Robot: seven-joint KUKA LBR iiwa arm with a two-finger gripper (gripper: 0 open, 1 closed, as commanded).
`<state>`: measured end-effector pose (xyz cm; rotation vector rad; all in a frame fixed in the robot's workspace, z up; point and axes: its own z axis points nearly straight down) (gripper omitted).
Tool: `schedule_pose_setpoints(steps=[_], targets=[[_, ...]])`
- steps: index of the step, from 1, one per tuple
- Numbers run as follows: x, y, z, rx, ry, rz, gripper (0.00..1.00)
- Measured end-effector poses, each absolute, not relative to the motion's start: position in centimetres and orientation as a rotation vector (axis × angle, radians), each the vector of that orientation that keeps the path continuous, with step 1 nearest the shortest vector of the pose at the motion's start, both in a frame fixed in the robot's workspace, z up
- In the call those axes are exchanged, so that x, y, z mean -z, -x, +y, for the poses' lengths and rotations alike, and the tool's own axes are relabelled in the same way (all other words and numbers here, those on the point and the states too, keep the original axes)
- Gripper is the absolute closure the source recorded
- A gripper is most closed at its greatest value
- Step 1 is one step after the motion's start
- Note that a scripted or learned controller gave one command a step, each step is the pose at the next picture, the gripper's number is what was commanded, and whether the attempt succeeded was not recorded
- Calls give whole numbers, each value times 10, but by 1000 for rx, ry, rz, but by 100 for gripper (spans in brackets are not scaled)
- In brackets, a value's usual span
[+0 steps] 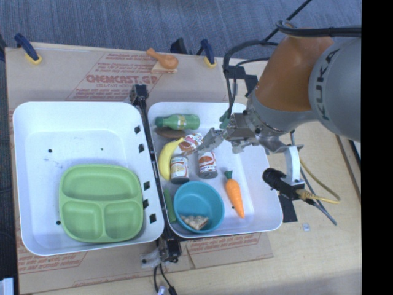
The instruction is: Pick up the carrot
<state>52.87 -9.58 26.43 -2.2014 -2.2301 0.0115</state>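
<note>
The small orange carrot with the green top (pixel 234 193) is not yet picked up and is seen lying in the right white bin (pixel 261 217) beside the blue bowl (pixel 198 206), while the claw (pixel 216 137) is held above it, spread apart with nothing inside.

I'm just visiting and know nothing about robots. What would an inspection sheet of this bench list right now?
Surface: bench with two white bins; left bin holds a green divided plate.
Job's things: carrot lying in the right bin, untouched.
Clutter: banana, green bottle, two small jars, blue bowl.
Grippers: gripper above the right bin, near the jars, not on the carrot.
Cables: black cables looping off the arm.
Surroundings: blue clamps on cardboard edge.
</note>
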Motion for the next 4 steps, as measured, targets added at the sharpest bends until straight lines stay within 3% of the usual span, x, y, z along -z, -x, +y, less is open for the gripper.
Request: schedule_pose_setpoints(steps=[1,2,3,4], targets=[[-226,-506,-190,-16,2154,-2277,0],[-113,-501,-172,15,2234,-2246,0],[-122,-501,-174,5,2216,-2259,100],[-92,-477,-144,-6,1904,-2501,100]])
